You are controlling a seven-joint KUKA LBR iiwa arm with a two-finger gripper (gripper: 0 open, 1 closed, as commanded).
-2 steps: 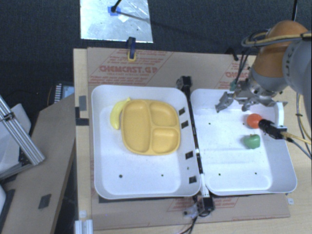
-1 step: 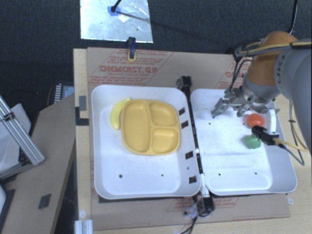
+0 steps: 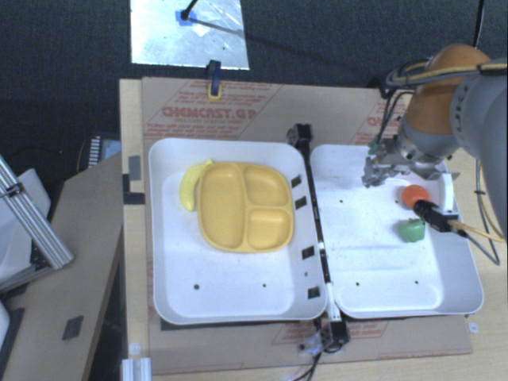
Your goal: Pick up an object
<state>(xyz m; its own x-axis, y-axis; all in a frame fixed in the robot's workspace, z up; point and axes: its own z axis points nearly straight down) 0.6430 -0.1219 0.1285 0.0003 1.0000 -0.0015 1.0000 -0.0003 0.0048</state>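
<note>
A tan board (image 3: 238, 105) printed with red lettering is laid over the bench. Dark carpet (image 3: 63, 46) is seen behind it, with a shiny metal sheet (image 3: 189, 22) lying on it. An aluminium rail (image 3: 28, 217) is seen at the left edge.

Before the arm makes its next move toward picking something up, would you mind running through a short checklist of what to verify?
1. Graspable things in the right bin: orange object and green object both lie near its right side. Ok.
2. Gripper over a target: it sits at the bin's upper part, left of the orange object, not above it. Not ok.
3. Anything held already: cannot tell.
4. Room around the targets: a black part of the arm lies between the two objects, close to both. Not ok.
5. Left bin: yellow divided plate and banana lie apart from the arm. Ok.
</note>
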